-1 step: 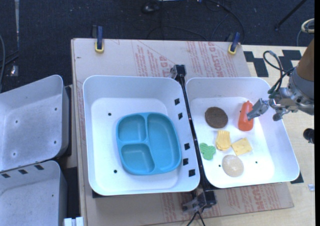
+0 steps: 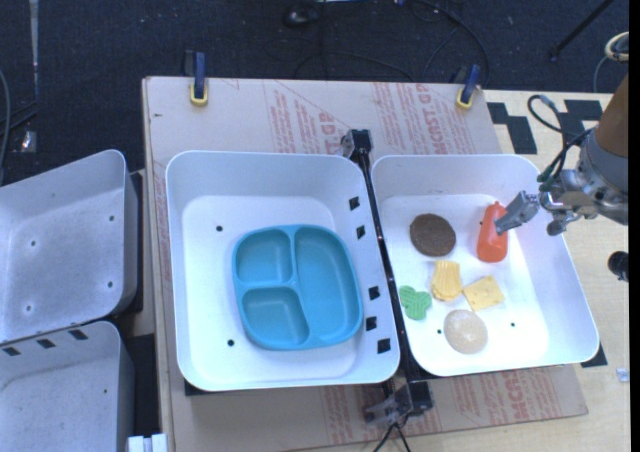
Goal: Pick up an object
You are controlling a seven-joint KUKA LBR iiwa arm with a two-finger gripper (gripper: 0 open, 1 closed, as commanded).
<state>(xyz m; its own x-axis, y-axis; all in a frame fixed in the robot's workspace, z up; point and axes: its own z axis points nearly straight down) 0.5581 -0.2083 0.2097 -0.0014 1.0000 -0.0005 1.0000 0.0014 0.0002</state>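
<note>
Over the right bin's (image 2: pixel 560 240) far right side, the gripper (image 2: pixel 530 208) is seen; whether the fingers are apart cannot be told. An orange piece (image 2: pixel 491 237) lies just beside them. Bare floor is left toward the right rim; the brown disc (image 2: pixel 432 234) and yellow pieces (image 2: pixel 447 280) lie leftward.

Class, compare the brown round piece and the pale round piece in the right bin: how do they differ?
The brown round piece is dark brown; the pale round piece is beige. The brown round piece lies toward the far side of the right bin, the pale round piece near its front wall. Both are roundish, similar in size, and lie flat.
</note>
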